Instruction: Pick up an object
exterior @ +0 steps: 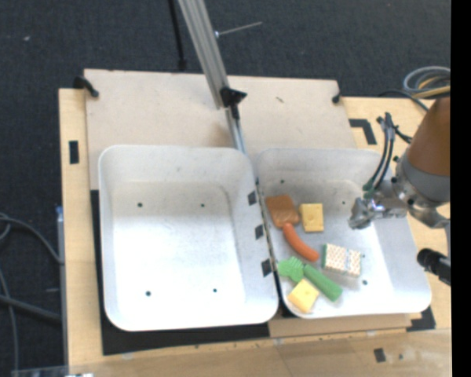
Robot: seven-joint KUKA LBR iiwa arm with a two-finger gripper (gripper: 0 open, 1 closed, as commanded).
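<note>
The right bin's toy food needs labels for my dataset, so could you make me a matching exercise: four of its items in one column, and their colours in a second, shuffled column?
Items:
1. carrot
2. toast slice
3. cheese square
4. pickle

Colours:
A. green
B. pale yellow
C. orange
D. brown

Right pairs: 1-C, 2-D, 3-B, 4-A. All four lie in the left half of the right bin, while the gripper hangs to their right.
</note>
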